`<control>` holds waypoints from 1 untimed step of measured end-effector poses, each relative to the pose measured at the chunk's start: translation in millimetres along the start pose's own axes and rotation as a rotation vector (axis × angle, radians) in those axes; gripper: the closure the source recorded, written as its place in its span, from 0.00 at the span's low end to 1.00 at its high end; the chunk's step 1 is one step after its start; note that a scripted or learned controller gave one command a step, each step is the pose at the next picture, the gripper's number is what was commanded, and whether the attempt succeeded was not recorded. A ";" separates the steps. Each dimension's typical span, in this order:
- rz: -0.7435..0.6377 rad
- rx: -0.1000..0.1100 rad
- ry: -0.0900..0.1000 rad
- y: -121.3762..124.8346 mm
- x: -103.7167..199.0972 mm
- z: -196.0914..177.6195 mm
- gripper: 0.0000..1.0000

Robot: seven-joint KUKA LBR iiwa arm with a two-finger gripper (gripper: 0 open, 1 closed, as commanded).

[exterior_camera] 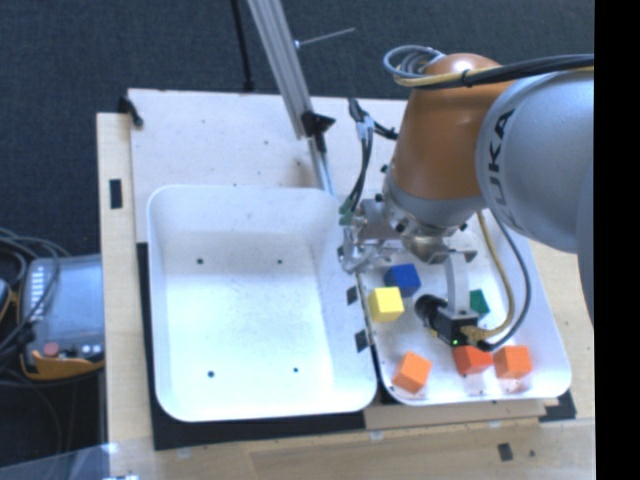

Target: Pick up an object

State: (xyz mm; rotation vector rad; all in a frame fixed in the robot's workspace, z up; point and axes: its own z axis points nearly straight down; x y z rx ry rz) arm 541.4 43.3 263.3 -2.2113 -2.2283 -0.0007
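The pincer [372,251] is hung low in the bin [548,363] just behind the yellow cube [386,303], and whether it is released or clenched cannot be told. A blue cube [403,276] is seen just beside that yellow cube's far corner, and an orange cube [412,372] lies in front of it. The approach is judged in hand, with nothing seen held; a centred descent onto the yellow cube is called for next.

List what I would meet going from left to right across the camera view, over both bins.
left bin → yellow block → red block → far-right orange block
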 end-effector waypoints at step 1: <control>0.008 -0.001 -0.001 0.4 -3.2 0.1 0.00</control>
